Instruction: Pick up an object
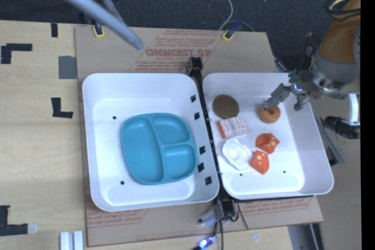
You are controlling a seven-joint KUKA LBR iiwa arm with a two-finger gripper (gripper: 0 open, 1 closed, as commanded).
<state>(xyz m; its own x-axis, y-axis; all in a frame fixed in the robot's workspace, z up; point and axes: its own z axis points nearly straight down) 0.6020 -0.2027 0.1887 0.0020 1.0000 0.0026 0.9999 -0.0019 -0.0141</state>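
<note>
Even overhead light, soft shadows; white bins point(94, 126) bright, slightly washed; overall soft focus, low resolution.

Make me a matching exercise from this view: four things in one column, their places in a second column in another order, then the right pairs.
Things:
1. blue plate
2. brown disc
3. orange ring
4. white piece

Places:
A. right bin, far corner by the divider
B. right bin, near side, beside the red pieces
C. left bin
D. right bin, under the gripper

Pairs: 1-C, 2-A, 3-D, 4-B
</note>
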